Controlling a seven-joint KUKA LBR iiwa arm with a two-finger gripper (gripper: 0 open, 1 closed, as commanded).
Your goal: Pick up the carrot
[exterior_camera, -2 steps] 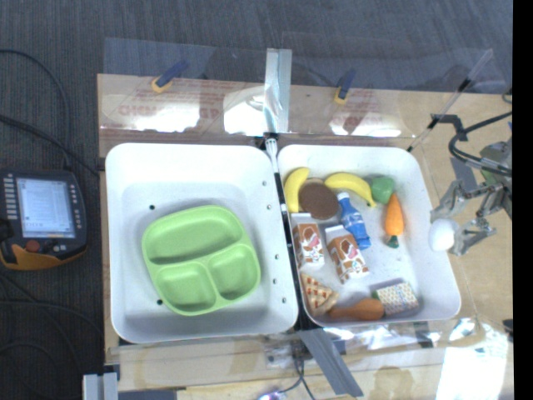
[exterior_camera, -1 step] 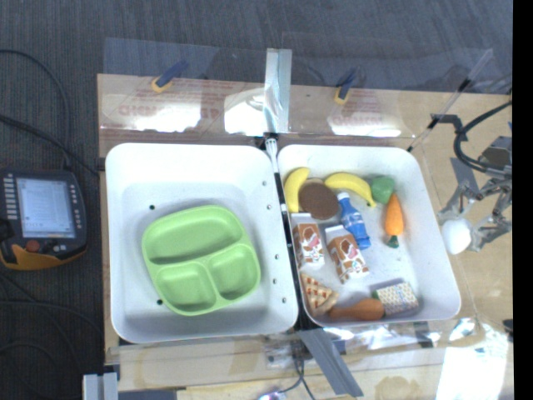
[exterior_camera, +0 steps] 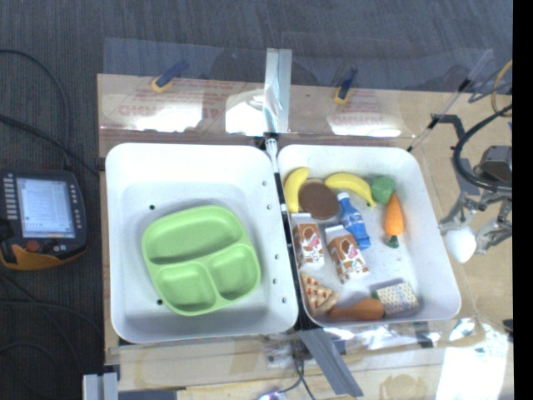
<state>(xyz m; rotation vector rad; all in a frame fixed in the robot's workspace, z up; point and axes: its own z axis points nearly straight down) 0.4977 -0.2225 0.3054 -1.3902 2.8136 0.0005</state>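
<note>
Camera view shows the small orange plastic carrot (exterior_camera: 394, 218) lying untouched at about three o'clock in the right white bin (exterior_camera: 433, 223), beside the blue bottle (exterior_camera: 353, 221); the whole pick remains.

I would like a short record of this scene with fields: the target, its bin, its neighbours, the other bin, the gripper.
target: carrot, orange, lying roughly lengthwise
bin: right bin, near its right wall
neighbours: green item just above it; blue bottle to its left; banana further up-left
other bin: left bin holds a green divided plate
gripper: outside the right bin, right of it; state unclear
</note>
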